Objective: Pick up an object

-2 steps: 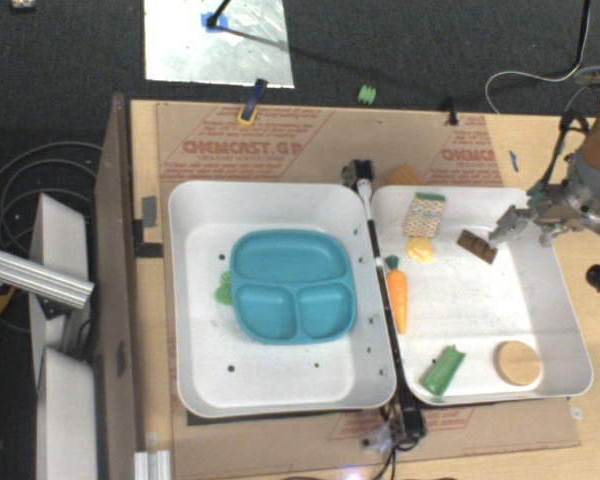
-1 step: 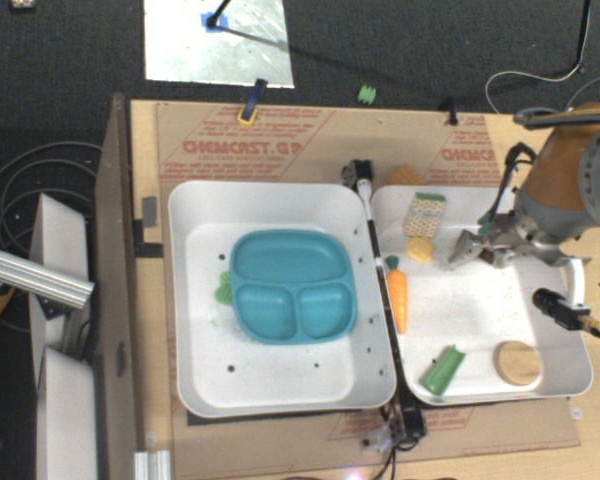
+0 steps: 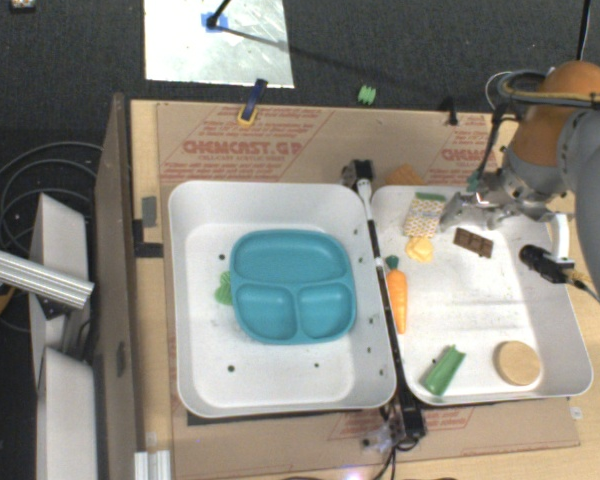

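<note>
My gripper [image 3: 480, 206] hovers over the far part of the right bin [image 3: 555, 313], reaching in from the right. A small brown block [image 3: 473, 241] lies just in front of it, apart from it. To its left lies a pale speckled piece with a green edge [image 3: 421, 214], with a small yellow piece [image 3: 420, 250] below that. An orange carrot [image 3: 397, 298] lies along the bin's left wall. A green cylinder [image 3: 444, 370] and a round tan disc [image 3: 518, 362] rest near the front edge.
The left bin [image 3: 195, 268] holds a blue sectioned plate [image 3: 292, 285], with a green item [image 3: 223, 288] peeking out at its left edge. An orange piece [image 3: 404, 175] sits behind the right bin's far rim. Bare floor shows mid right bin.
</note>
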Action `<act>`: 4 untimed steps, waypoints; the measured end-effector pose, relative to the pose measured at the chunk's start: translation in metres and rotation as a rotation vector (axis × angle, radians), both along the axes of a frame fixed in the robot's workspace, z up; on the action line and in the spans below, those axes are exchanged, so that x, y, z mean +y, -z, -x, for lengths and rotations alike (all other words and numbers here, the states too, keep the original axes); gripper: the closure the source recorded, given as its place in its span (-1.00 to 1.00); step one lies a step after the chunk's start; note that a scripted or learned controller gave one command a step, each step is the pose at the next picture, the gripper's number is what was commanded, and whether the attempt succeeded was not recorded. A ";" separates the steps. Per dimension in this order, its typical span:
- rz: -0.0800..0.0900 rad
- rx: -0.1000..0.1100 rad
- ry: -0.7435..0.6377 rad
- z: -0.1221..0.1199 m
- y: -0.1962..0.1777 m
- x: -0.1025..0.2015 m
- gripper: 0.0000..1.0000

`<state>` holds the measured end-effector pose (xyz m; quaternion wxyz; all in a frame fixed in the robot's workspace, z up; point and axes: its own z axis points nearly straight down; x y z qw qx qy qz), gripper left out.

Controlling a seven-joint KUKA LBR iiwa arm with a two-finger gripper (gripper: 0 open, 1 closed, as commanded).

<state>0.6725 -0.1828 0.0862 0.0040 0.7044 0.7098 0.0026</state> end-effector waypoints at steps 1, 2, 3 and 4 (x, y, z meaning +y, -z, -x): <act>-0.001 0.008 0.007 0.019 0.001 -0.006 -1.00; 0.000 0.007 0.007 0.024 0.001 -0.016 -1.00; -0.001 0.004 0.003 0.013 0.000 -0.017 -1.00; 0.002 0.001 0.000 0.012 -0.012 -0.017 1.00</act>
